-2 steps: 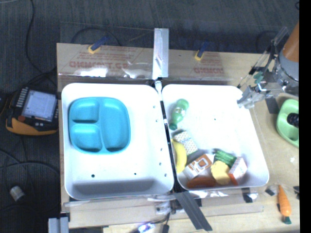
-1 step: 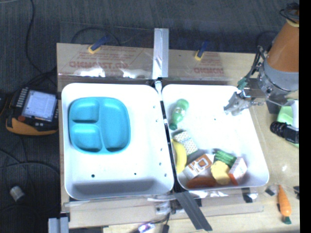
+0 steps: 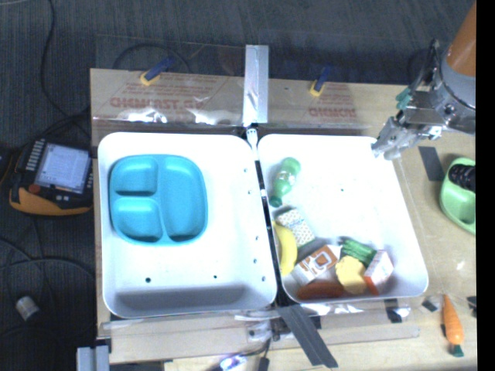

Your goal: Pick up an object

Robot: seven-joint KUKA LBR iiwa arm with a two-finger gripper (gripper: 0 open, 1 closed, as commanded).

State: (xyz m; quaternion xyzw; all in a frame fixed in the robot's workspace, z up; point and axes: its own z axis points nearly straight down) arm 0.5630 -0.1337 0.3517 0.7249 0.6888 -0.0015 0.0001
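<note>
Right bin (image 3: pixel 402 207), near end — heaped items: yellow banana (image 3: pixel 285 251), red-and-white carton (image 3: pixel 318 266), yellow block (image 3: pixel 350 273), small red-white box (image 3: pixel 379 269), green piece (image 3: pixel 357 249). Farther — green bottle (image 3: pixel 285 178), lying alone. Left bin (image 3: pixel 155 284) — blue divided plate (image 3: pixel 158 198). Gripper (image 3: pixel 389 142) over right bin's far right corner, holding nothing; jaw spread cannot be told.

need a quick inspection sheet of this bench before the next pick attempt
surface: tan bench bearing two shallow white bins, left bin and right bin.
job's things: in the right bin, a green bottle near the divider; a yellow banana, an orange-and-white carton and other small items piled at the near edge.
clutter: blue sectioned tray in the left bin; green object and an orange carrot-shaped toy on the bench at the right.
grippers: tool over the right bin's far right corner, nothing seen in it.
cables: black cables on the floor at the left.
surroundings: dark carpet; a handheld screen device on the left.
</note>
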